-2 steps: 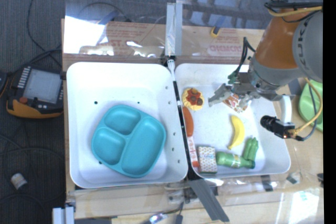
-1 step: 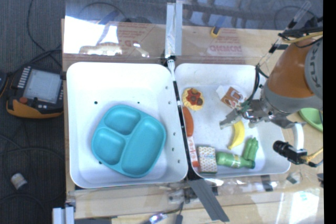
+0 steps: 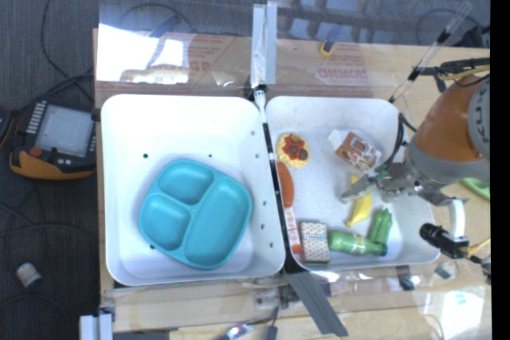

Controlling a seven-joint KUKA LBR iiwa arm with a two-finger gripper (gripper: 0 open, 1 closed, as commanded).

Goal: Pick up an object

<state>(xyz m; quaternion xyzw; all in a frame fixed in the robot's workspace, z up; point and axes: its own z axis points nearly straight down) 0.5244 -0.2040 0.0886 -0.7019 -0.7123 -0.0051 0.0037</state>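
**Right bin crowded, left bin carrying a tray**

The left bin (image 3: 119, 131) is holding a blue divided tray (image 3: 195, 211). The right bin (image 3: 335, 111) is holding a banana (image 3: 360, 209), green bottles (image 3: 355, 243) along its near edge and a snack packet (image 3: 356, 151). The gripper (image 3: 362, 185) is hovering just above the banana; its state I cannot tell.

Bright, soft-focus, glare top left

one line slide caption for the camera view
Gripper over the right bin among banana, green bottles and snack packets; blue divided plate in the left bin.
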